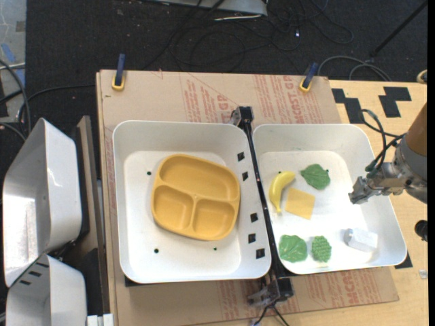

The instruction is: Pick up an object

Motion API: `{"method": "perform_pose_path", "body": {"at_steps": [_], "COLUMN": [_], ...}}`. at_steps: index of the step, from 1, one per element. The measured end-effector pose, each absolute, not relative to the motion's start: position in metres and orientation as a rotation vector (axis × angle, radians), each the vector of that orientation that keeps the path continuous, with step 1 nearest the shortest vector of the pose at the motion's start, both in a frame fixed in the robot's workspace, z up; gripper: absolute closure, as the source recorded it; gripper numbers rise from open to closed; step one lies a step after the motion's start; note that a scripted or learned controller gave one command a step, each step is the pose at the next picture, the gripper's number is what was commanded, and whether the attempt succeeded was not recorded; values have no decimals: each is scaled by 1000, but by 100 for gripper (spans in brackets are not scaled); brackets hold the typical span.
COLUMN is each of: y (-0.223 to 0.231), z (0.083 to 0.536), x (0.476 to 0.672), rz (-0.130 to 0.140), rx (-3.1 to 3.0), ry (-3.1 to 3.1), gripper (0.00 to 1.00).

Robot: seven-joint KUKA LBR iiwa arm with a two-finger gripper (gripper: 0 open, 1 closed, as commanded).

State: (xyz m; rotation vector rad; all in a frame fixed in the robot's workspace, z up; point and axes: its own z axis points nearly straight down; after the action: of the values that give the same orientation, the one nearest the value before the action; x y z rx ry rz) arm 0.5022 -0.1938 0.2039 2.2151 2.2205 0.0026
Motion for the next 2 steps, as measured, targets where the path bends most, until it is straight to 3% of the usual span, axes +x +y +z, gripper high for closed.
{"method": "perform_pose_path", "body": {"at_steps": [1,2], "y": [-194,-131], "z": [256,256], "x": [504,514], "rz": [3,2], "rx": [2213,2212], "ry": [2222,2234], "gripper": [100,100]}}
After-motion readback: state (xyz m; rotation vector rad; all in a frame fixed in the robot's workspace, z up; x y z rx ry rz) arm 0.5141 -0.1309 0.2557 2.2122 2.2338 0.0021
